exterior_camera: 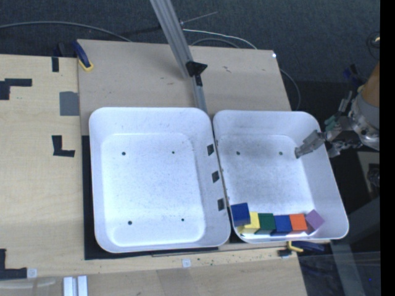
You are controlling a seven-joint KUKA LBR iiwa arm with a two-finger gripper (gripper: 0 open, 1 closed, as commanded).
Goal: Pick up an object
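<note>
Two shallow white plastic bins with rounded corners sit side by side on a pale wooden counter (37,165). Both floors are speckled with fine dark marks. Using the right bin (321,184) as landmark: the left bin (105,165) adjoins its left wall, touching along the shared rim. A row of small blocks lies along the right bin's near wall. From left: a blue cube (239,213) resting above a yellow block (250,227), then a green block (266,221), a second blue block (282,223), an orange block (298,222) and a pale purple block (315,219), tilted, in the near right corner. The blocks are matte, flat-faced and touch their neighbours. The tool (307,146) hangs over the right bin's far right rim, well apart from the blocks; whether its fingers are spread or pressed together cannot be told. A grooved aluminium bar (170,23) slants across the counter behind the bins.
</note>
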